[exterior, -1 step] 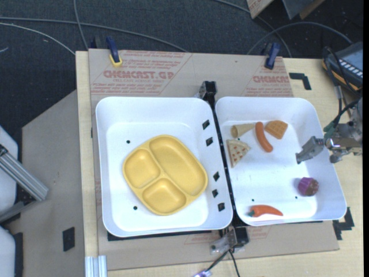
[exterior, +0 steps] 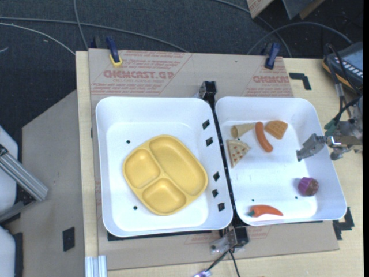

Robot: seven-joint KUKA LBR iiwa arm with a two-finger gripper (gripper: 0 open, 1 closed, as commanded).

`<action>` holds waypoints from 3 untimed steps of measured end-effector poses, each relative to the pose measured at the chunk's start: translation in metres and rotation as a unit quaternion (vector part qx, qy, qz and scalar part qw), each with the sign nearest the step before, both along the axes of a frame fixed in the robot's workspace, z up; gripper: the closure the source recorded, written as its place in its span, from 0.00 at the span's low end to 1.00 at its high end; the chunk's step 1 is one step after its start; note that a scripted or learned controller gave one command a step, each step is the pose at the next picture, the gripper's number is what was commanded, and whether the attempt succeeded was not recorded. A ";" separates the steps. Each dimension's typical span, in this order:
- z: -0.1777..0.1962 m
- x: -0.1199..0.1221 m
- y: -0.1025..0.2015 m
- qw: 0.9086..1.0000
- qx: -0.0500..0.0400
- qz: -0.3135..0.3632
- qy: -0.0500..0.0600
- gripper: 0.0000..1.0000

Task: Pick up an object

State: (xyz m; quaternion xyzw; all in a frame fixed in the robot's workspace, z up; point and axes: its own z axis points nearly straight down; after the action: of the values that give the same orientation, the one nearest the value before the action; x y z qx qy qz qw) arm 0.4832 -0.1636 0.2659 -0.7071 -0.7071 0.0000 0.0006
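Red pepper (exterior: 266, 211) lies apart from end effector (exterior: 311, 146) reaching over right bin's rim (exterior: 326, 149).

blue clamps (exterior: 114, 51), cardboard sheet (exterior: 173, 74), cables (exterior: 75, 4)

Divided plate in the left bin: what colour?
Yellow; the divided plate shows clearly in the camera view.

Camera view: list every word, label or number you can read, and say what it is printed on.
"CHEMCAST GP" in red on the brown board behind the left bin.
The same red print on the board behind the right bin: blurred, partly covered.
Smaller red lines beside both: too small to read.
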 end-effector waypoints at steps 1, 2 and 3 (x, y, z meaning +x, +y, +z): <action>-0.054 0.010 0.001 1.000 0.001 0.000 0.003 0.00; -0.111 0.001 0.007 1.000 0.002 0.000 0.004 0.00; -0.159 0.004 0.017 1.000 0.002 0.000 0.003 0.00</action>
State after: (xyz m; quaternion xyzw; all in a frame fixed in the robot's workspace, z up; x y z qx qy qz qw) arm 0.4868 -0.1471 0.1068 -0.7069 -0.7073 0.0010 0.0039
